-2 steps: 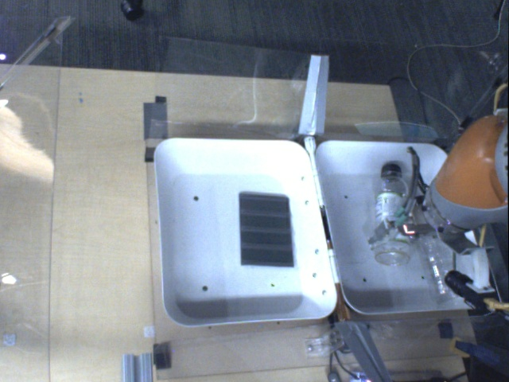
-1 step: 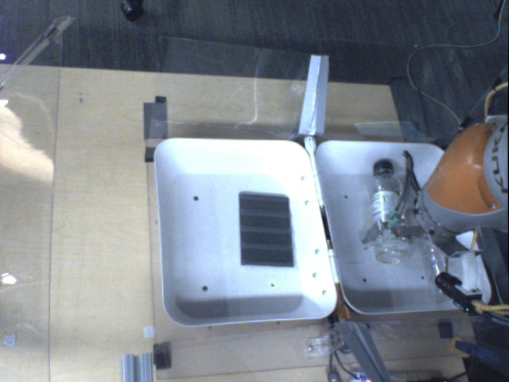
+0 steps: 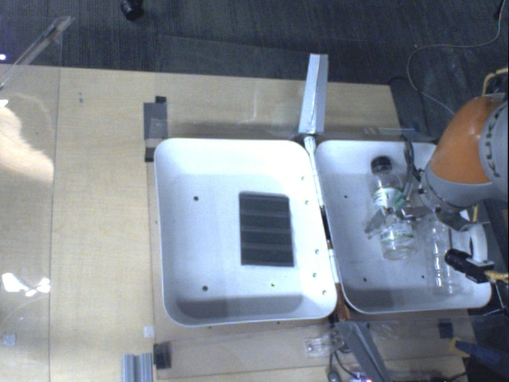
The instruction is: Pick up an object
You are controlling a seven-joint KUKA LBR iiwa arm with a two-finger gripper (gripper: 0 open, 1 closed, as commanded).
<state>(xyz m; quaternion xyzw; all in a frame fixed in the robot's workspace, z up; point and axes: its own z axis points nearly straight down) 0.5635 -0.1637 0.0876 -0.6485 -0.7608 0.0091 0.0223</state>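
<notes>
At the far left, a pale wooden desk (image 3: 87, 237) carries a clear sheet whose glare washes over its left part. Moving right, the left bin (image 3: 179, 213), shallow and white with rounded corners, holds a dark ribbed rectangular pad (image 3: 266, 228) lying flat near its middle. Small black blocks sit on the desk at the bin's far left corner and just beyond its near left corner. A grey upright bar (image 3: 314, 94) stands at the far edge where the two bins meet.

The right bin (image 3: 346, 213) holds a clear plastic bottle (image 3: 391, 205) with a dark cap, lying with the cap toward the far side and its body toward the near side, a green-tinted label around its middle. A second clear, tube-like item (image 3: 440, 257) lies nearer the bin's right wall.

The arm (image 3: 469, 153) reaches in from the right, its orange band above a grey wrist, hanging over the right part of the right bin. The tool (image 3: 413, 205) sits just beside or against the bottle's right side; whether its fingers are spread or closed around anything cannot be told here.

Beyond the desk's far edge lies dark carpeted floor (image 3: 238, 14), with thin cables trailing at the far right.
</notes>
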